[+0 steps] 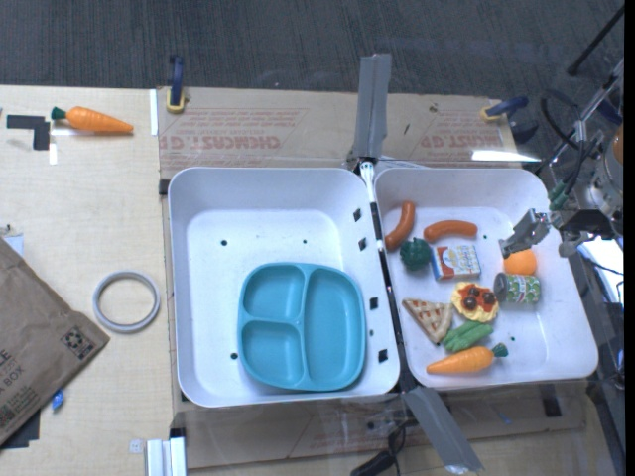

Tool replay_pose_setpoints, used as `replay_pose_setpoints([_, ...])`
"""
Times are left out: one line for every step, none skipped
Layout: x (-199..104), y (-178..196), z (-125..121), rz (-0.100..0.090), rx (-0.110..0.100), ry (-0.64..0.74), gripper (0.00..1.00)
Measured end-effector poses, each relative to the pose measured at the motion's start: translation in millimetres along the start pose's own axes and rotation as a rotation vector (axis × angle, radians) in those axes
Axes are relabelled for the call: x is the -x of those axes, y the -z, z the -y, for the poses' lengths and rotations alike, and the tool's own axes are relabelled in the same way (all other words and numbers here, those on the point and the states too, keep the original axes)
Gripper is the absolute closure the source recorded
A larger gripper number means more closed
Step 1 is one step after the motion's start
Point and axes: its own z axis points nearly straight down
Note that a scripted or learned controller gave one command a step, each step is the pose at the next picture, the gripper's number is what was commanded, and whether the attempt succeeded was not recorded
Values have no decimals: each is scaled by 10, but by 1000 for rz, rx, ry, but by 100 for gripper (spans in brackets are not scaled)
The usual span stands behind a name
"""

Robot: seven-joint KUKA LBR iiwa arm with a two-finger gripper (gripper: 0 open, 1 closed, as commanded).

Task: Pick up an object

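The right bin [556, 360] holds several toy foods: two sausages [400, 224] [449, 230], a dark green vegetable [416, 255], a small carton [458, 262], a pizza slice [429, 317], a yellow tart [475, 301], a green can [518, 288], a small orange fruit [520, 262], a pea pod [466, 336] and a carrot [462, 361]. My gripper [546, 238] hangs at the bin's right side, just above and right of the orange fruit. It is open, with nothing between its fingers.
The left bin [198, 226] holds a teal divided plate [303, 325]. On the bench to the left lie another carrot [91, 120], a tape ring [126, 299] and a brown cardboard box [35, 345]. Cables and arm parts crowd the right edge.
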Motion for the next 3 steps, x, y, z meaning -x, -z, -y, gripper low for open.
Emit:
replay_pose_setpoints([458, 1126, -118, 1, -1, -120, 0])
replay_pose_setpoints([383, 490, 252, 0, -1, -225, 0])
replay_pose_setpoints([383, 490, 252, 0, -1, -225, 0])
